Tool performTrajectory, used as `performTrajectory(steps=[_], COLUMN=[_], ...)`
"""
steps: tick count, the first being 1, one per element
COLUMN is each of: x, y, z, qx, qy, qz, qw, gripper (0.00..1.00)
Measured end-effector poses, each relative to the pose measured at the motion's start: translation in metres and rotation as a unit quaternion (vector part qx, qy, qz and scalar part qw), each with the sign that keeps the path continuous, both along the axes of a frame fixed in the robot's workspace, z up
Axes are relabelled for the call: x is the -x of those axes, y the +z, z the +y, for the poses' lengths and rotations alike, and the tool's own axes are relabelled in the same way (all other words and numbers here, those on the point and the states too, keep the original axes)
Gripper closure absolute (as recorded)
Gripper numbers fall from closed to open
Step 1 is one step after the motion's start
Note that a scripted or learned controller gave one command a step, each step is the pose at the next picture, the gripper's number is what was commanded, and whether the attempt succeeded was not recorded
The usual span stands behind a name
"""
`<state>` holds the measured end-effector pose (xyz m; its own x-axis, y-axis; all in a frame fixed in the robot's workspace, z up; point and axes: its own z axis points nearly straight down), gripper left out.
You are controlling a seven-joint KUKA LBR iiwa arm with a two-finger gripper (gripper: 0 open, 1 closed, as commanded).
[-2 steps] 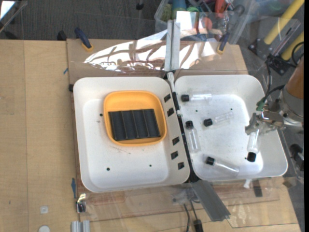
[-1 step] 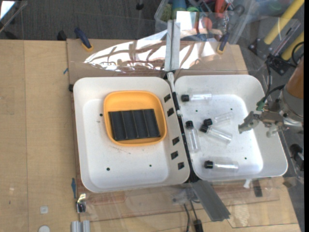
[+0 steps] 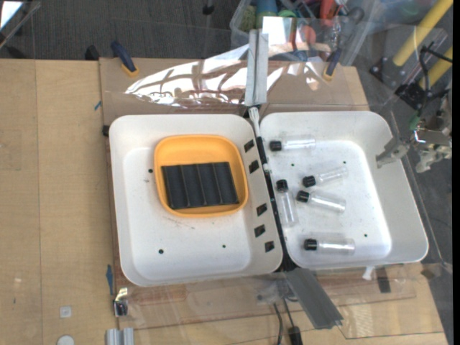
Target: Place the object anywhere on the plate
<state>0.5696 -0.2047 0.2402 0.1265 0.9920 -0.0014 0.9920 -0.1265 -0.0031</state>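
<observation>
My fingers [image 3: 410,157] hang over the right rim of the right bin [image 3: 392,244]. As far as I can make out, they stand spread apart with nothing between them. What I have to move is, I judge, one of the small clear tubes with black caps scattered flat on that bin's floor. The nearest tube [image 3: 328,175] lies at a slant toward the middle, another [image 3: 320,202] is just below it, and one more [image 3: 329,246] rests near the front wall. The orange plate [image 3: 167,154] sits in the left bin [image 3: 144,259], well apart from me, and a black ridged block [image 3: 199,185] already covers most of it. The tubes look light, stiff and smooth, so I expect them to roll or squirt out of a sloppy pinch, and they may crack if squeezed hard. I would close across the barrel, near the cap, square to its length.
</observation>
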Motion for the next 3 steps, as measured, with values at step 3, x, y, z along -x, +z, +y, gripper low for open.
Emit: performTrajectory(steps=[3], x=[-0.099], y=[0.007], z=[-0.011], qx=[-0.0007], qy=[-0.02], qz=[0.002], qw=[0.9998], gripper=[0.0])
